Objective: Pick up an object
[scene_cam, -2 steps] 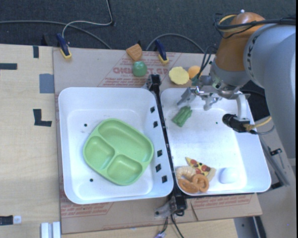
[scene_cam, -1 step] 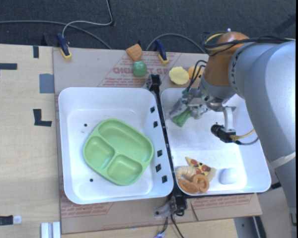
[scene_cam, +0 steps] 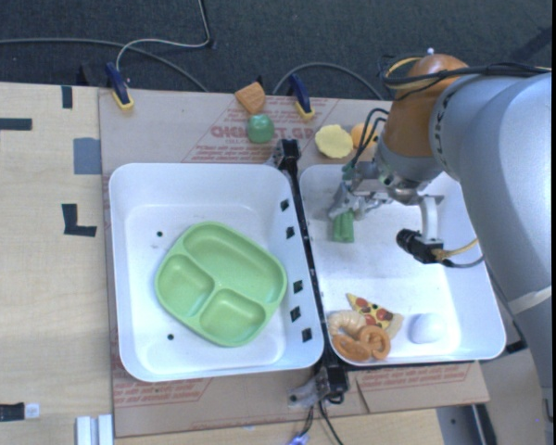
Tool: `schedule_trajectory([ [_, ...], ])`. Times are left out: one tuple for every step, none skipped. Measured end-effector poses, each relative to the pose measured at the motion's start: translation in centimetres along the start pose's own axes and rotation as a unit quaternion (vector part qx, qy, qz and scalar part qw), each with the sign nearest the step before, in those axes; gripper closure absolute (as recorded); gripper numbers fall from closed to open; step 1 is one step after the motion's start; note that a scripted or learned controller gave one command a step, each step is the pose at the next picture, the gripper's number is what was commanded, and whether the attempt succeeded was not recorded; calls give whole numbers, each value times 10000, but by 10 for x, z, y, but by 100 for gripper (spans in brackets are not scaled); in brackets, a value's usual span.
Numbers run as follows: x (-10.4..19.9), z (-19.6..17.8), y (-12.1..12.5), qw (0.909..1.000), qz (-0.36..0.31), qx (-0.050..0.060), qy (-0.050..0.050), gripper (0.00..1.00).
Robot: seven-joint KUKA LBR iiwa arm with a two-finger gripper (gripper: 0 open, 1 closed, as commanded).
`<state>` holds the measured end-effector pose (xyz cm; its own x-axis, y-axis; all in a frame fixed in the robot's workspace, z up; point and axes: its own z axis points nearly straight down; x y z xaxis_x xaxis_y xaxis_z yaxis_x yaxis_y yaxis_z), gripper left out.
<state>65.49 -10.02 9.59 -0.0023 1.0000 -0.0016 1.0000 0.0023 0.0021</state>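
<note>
Seen from above: the grey arm reaches in from the right over the right-hand bin (scene_cam: 463, 290), its end effector (scene_cam: 350, 208) low near the bin's upper left part, directly over a small green block (scene_cam: 342, 227). Whether the tool's tips are spread or pinched on the block cannot be told from this angle; the block appears to sit at or just under them, close to the divider between the bins. The block looks light and stiff, probably plastic or foam, and smooth-sided; its flat opposite faces would seem the best place to take hold. Also in this bin, near the front edge, lie a pizza-slice toy (scene_cam: 373, 312), pretzel-like pieces (scene_cam: 360, 339) and a pale rounded object (scene_cam: 426, 327). The left bin (scene_cam: 134, 248) carries a green divided plate (scene_cam: 221, 283). On the worktop (scene_cam: 37, 248) behind the bins rest further toys.
</note>
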Motion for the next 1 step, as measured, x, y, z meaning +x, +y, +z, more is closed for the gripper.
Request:
schedule_trajectory([
  [50, -89, -30, 10000, -1, 10, 11, 100],
])
